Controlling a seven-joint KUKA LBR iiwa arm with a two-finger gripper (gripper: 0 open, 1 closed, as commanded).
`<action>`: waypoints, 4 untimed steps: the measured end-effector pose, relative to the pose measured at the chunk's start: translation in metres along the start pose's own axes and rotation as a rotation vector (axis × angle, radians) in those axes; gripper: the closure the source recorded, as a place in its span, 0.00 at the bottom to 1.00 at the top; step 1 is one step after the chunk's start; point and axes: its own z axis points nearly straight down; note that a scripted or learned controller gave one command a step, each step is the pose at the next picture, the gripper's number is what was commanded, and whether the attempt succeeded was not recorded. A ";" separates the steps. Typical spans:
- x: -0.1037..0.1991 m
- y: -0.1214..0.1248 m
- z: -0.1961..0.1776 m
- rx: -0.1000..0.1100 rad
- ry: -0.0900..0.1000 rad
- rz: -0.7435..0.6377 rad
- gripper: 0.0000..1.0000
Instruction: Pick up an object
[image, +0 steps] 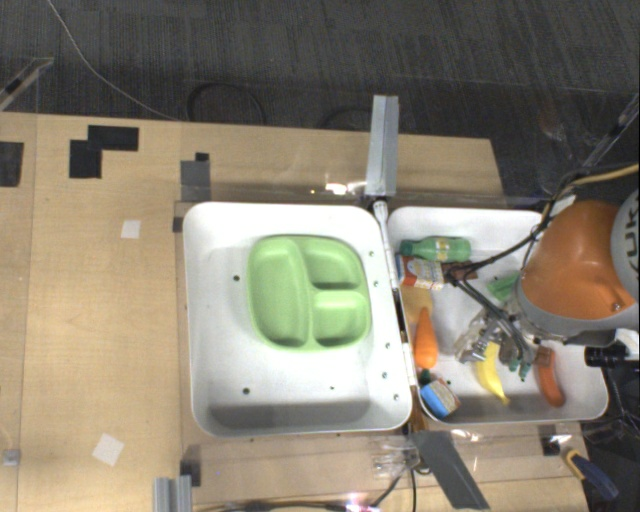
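With the gripper (490, 345) poised over the banana (491, 376) in the right bin (590, 405), finger state indiscernible, a centred descent was judged necessary.

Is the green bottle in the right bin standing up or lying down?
Lying down. The green bottle rests on its side along the far wall of the right bin, its length running left to right.

Grey arm (600, 320) with orange band, black cables, small metallic gripper (497, 345).
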 end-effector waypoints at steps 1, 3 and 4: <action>-0.032 0.073 -0.088 0.003 0.024 0.034 1.00; -0.113 0.086 -0.097 0.006 0.030 -0.074 1.00; -0.133 0.001 -0.095 0.001 0.028 -0.474 1.00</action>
